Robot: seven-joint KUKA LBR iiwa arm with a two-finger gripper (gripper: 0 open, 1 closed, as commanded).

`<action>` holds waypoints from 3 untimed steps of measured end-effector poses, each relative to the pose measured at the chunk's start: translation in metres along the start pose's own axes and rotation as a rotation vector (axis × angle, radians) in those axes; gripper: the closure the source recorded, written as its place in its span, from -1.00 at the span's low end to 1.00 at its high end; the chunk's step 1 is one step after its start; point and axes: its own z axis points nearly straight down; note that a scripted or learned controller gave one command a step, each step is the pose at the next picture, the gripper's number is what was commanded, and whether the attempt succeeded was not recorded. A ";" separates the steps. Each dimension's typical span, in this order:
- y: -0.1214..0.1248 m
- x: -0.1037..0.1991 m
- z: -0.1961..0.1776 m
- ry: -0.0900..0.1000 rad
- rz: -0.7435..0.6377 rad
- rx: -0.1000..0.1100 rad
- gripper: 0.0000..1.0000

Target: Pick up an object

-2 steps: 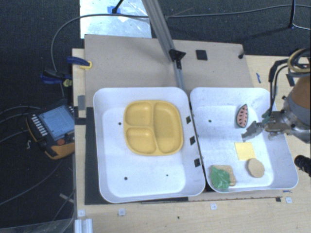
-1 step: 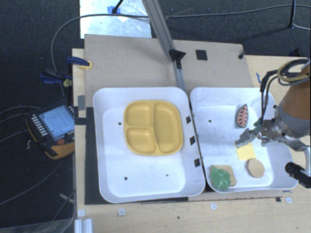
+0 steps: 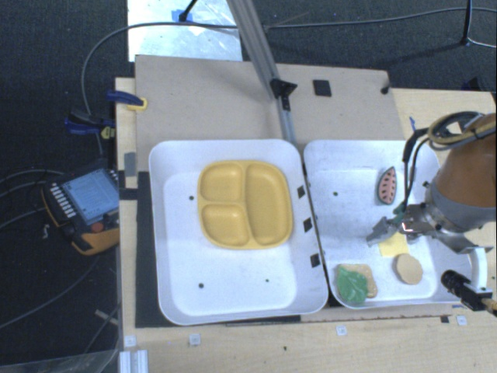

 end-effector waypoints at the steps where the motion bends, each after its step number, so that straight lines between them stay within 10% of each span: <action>1: 0.001 0.000 -0.013 -0.002 -0.001 -0.005 1.00; 3: 0.004 -0.001 -0.059 -0.001 -0.002 -0.003 1.00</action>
